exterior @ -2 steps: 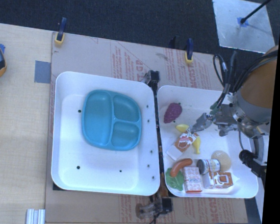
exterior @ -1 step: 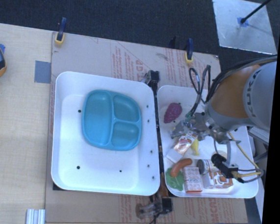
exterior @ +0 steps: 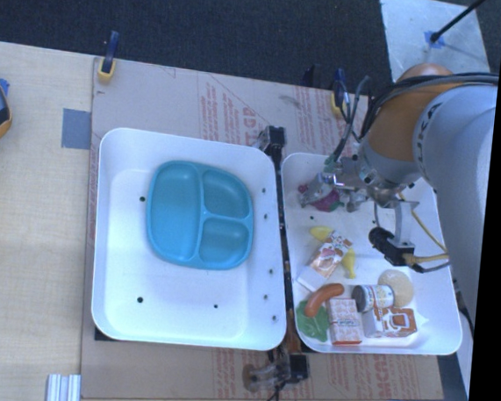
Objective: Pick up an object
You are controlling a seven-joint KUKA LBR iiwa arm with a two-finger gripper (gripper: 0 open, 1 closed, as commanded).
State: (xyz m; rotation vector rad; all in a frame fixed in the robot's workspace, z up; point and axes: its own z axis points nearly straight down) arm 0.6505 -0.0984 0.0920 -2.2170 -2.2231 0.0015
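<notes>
Arm [exterior: 435,116] overhead, gripper [exterior: 335,190] low in right bin [exterior: 435,341].
Over a purple item [exterior: 319,199], likely the pick target; can't tell gripper state.

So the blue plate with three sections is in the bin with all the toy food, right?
Not quite. In the camera view the blue plate lies alone in the left bin. The toy food, like the hot dog, is in the right bin.
</notes>
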